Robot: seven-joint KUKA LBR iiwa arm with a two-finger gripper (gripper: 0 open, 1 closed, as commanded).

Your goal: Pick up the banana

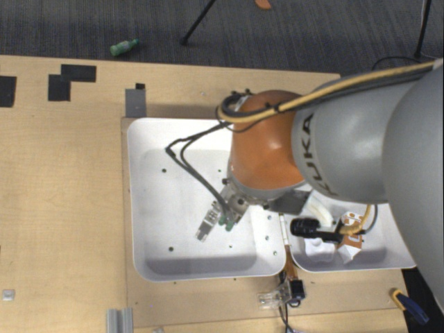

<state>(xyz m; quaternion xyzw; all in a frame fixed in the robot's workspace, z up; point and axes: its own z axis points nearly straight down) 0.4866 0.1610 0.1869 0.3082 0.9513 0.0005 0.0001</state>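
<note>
My gripper (207, 225) hangs low over the left bin (149, 255), right of the middle of its white floor and pointing down-left. The floor around it is bare. The grey arm with its orange band (267, 148) reaches in from the right, covering the left bin's right edge and most of the right bin (388, 259). In the uncovered part of the right bin lie a white curved thing (321, 207) and a crumpled white thing (347, 252). A black cable (186, 159) loops from the wrist across the left bin.
A grey post (136, 103) stands at the left bin's back left corner. A clear plastic piece (275, 298) lies on the bench in front of the bins. On the dark floor beyond are a green object (123, 46) and an orange scrap (262, 3).
</note>
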